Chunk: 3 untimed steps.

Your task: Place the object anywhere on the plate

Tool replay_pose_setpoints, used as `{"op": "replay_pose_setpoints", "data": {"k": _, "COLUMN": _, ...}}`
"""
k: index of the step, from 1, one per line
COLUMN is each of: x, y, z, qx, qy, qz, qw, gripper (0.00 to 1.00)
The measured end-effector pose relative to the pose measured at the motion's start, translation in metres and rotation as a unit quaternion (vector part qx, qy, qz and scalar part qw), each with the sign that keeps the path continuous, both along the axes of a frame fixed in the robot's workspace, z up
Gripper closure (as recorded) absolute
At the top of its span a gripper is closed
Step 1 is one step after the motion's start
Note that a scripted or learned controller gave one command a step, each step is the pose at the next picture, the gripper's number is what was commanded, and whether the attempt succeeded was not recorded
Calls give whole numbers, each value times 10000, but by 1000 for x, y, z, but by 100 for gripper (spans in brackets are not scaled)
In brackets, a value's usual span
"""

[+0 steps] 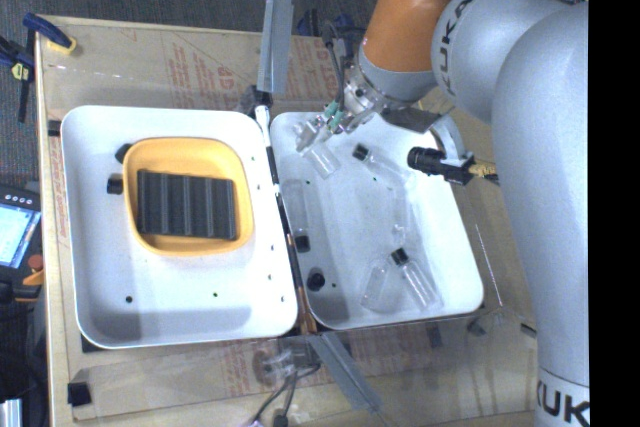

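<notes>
Bench with two white bins; arm reaches from right, gripper (326, 127) low over right bin's (455, 245) far-left corner; yellow plate (190, 155) in left bin; jaw state cannot be told.

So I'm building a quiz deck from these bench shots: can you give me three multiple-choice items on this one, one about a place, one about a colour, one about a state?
1. Where does the plate lie?
A. In the left bin
B. In the right bin
C. On the bare bench

2. What colour is the plate's rim?
A. Blue
B. Yellow-orange
C. Green

3. Where is the gripper?
A. Over the plate
B. At the far left corner of the right bin
C. Outside both bins

Answers:
1 A, the plate sits inside the left bin, with white floor around it.
2 B, its rim is yellow-orange around a dark ribbed centre.
3 B, the gripper is low at that corner, near a clear plastic vial; more clear vials lie nearer the bin's front.
</notes>
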State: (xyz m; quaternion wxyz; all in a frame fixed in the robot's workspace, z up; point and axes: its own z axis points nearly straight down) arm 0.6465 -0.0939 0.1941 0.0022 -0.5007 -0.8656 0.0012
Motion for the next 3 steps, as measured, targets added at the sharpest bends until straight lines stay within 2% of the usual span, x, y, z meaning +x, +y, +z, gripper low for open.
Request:
{"op": "replay_pose_setpoints", "data": {"k": 1, "x": -20, "y": 36, "z": -3, "qx": 4, "qy": -1, "qz": 1180, "qw": 9930, "gripper": 100}}
{"op": "replay_pose_setpoints", "data": {"k": 2, "x": -35, "y": 76, "z": -3, "qx": 7, "qy": 3, "qz": 1711, "qw": 9853, "gripper": 100}}
{"op": "replay_pose_setpoints", "data": {"k": 3, "x": -35, "y": 76, "z": -3, "qx": 5, "qy": 2, "qz": 1707, "qw": 9853, "gripper": 0}}
